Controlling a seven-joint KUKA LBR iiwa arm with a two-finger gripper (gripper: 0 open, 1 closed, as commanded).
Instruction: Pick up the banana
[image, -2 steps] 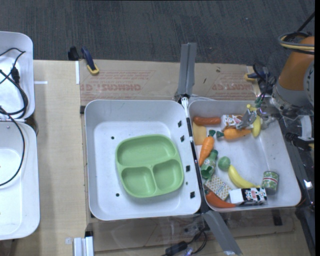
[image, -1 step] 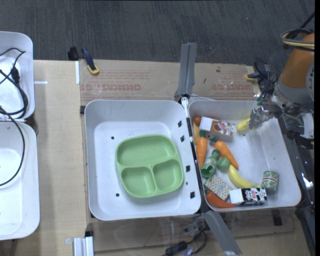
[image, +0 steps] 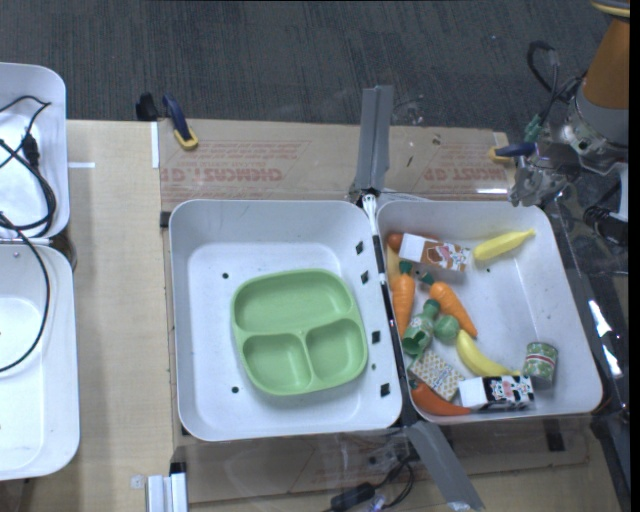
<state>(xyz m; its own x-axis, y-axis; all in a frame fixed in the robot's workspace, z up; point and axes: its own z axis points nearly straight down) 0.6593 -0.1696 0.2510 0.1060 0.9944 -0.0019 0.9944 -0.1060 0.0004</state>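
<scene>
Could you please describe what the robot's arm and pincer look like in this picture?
The arm at the upper right carries a broad orange band above a grey metal wrist. Black cables loop beside it. The pincer below is dark, blurred metalwork, with a small blue-and-yellow part at its side.

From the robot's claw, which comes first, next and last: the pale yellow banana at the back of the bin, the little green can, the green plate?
Measured from the gripper, at the right bin's far corner:
1. Pale yellow banana, just below it.
2. Green can, near the front right corner.
3. Green plate, over in the left bin.
</scene>
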